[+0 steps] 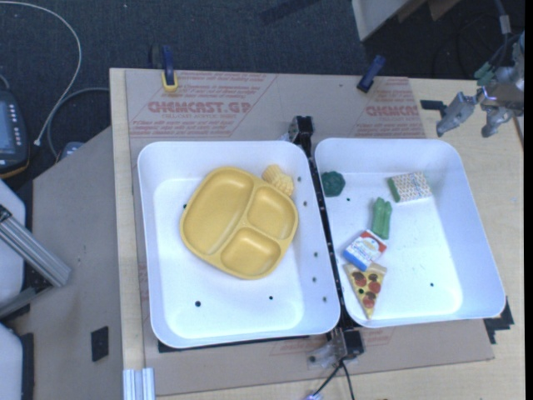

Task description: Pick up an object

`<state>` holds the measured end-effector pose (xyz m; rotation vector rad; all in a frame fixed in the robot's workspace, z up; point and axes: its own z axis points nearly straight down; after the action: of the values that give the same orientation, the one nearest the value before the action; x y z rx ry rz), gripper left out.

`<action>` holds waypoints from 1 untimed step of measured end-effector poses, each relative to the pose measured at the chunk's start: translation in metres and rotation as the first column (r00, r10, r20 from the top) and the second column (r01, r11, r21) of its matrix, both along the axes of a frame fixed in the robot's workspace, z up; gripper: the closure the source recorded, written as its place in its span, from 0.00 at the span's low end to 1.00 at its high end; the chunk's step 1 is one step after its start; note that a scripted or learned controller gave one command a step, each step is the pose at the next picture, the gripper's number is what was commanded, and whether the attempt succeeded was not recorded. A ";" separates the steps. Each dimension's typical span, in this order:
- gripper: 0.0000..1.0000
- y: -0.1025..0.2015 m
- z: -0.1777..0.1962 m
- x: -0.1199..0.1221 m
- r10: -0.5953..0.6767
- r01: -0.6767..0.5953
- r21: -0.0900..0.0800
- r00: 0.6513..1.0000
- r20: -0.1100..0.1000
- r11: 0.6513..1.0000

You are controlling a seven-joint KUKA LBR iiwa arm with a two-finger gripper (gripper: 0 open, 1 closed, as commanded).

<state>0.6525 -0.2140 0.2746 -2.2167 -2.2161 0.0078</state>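
My gripper [473, 118] hangs open above the bench past the right bin's far right corner, with nothing between its fingers. The right bin [433, 265] holds a dark green lump [334, 182] at its far left. Also in it are a speckled tan and green block [409, 187], a green pickle-like piece [381, 217], a small blue, white and red carton [365, 248] and a toy pizza slice [366, 287]. The left bin [241, 311] holds a yellow divided plate [240, 222], and a small yellow corn-like piece [279, 179] touches its far edge.
The bins stand on a cardboard sheet [250, 107] held by a yellow-blue clamp [169, 67] and a blue clamp [371, 72] at the far edge. A black bracket [301, 128] sits between the bins at the back. Cables and gear lie off the bench to the left.
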 end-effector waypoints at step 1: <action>0.00 0.000 0.003 0.001 0.001 -0.001 -0.001 1.000 0.005 1.000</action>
<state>0.6536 -0.2137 0.2775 -2.2184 -2.2207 0.0033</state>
